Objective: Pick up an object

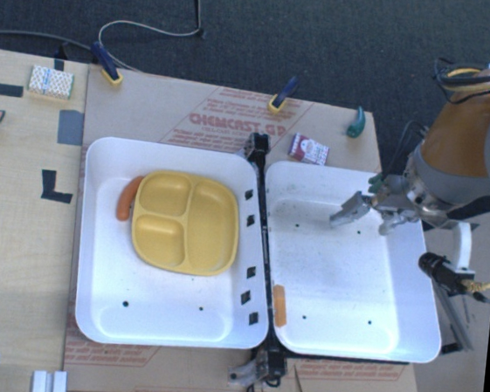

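My gripper (pixel 362 219) hangs over the upper right part of the right bin (pixel 404 341), its fingers spread open with nothing between them. A small orange piece (pixel 279 304) lies at the lower left edge of the right bin, well away from the gripper. In the left bin (pixel 151 325) sits a yellow divided plate (pixel 186 222), and an orange sausage-shaped item (pixel 126 198) lies against the plate's left side.
A black divider with clips (pixel 256 236) runs between the two bins. A small red packet (pixel 307 149) lies on the cardboard behind the right bin. Blue-yellow clamps (pixel 107 63) and a teal clamp (pixel 356 122) hold the cardboard's far edge.
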